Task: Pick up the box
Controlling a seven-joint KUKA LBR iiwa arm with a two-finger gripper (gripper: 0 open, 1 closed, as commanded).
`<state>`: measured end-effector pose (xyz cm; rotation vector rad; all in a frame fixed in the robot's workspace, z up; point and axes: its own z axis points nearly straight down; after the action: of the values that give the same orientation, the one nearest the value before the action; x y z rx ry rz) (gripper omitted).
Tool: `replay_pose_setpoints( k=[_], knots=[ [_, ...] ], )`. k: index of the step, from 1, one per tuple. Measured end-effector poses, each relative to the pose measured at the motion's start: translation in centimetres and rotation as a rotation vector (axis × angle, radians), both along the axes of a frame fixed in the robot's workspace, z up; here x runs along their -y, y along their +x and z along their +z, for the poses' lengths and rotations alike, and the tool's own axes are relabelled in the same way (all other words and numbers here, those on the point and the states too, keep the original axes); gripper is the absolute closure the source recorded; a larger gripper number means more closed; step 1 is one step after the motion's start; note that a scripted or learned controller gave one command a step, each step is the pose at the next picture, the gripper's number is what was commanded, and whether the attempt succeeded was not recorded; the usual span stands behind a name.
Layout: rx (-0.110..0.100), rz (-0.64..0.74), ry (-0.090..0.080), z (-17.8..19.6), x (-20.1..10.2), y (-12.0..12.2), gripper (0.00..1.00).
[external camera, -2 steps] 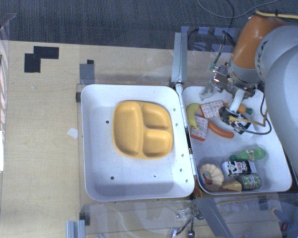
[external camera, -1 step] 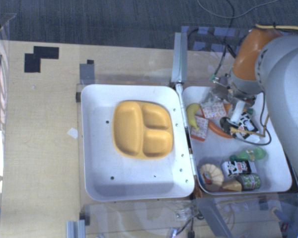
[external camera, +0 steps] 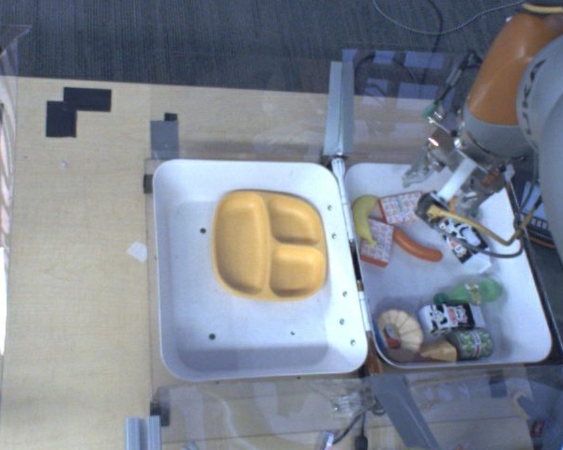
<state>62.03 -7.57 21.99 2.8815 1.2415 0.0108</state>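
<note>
Hand (external camera: 428,169) hangs over the far part of the right bin (external camera: 521,307), near the box; whether it is clenched or released I cannot tell. On the counter (external camera: 75,251), the left bin (external camera: 178,345) holds a yellow divided tray (external camera: 268,244). In the right bin the box (external camera: 401,207), patterned red and white, lies flat just beside a banana (external camera: 363,216). A similar packet (external camera: 378,242), a sausage (external camera: 418,246), a green bottle (external camera: 471,292) and a can (external camera: 471,344) lie nearer the front.
</note>
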Motion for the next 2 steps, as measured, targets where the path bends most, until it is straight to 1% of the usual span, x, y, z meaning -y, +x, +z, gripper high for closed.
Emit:
replay_pose_setpoints(
  k=[1,2],
  knots=[
    [0.012,0.059,-0.002,-11.9,3.3,2.8,0.0],
    [0.017,0.07,-0.004,-12.3,0.8,3.0,0.0]
  ],
)
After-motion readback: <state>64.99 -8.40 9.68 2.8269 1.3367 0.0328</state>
